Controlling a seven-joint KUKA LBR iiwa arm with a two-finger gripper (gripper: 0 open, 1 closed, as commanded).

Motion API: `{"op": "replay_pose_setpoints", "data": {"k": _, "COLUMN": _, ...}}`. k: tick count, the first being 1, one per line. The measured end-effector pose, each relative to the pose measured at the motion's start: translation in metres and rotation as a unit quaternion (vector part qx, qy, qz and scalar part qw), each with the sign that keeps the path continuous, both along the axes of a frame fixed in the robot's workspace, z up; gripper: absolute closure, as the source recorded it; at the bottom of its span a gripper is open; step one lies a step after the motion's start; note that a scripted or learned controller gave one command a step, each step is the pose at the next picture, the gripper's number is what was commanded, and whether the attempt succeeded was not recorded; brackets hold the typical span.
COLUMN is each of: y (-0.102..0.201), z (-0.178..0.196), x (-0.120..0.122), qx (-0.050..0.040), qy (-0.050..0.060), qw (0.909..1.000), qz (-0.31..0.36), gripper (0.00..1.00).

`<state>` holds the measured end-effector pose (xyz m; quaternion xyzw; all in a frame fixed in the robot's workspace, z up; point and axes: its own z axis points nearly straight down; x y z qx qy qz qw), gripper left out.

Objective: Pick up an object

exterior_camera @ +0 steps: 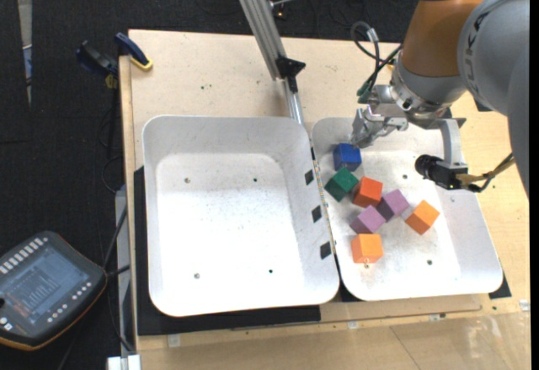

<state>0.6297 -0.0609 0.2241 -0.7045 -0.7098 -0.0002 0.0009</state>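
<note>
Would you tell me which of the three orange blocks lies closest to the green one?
The orange block touching the green block's right side.

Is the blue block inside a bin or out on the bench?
In: the blue block sits within the right bin, just below the gripper.

Arm (472, 31) cut off at right edge; teach pendant (42, 288) cropped at left edge.
</note>
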Motion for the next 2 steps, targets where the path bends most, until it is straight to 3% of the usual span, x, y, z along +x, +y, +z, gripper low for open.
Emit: {"op": "replay_pose_setpoints", "data": {"k": 2, "y": 0.116, "z": 0.008, "x": 0.008, "qx": 0.0006, "qy": -0.002, "qw": 1.0000, "qz": 0.000, "gripper": 1.00}}
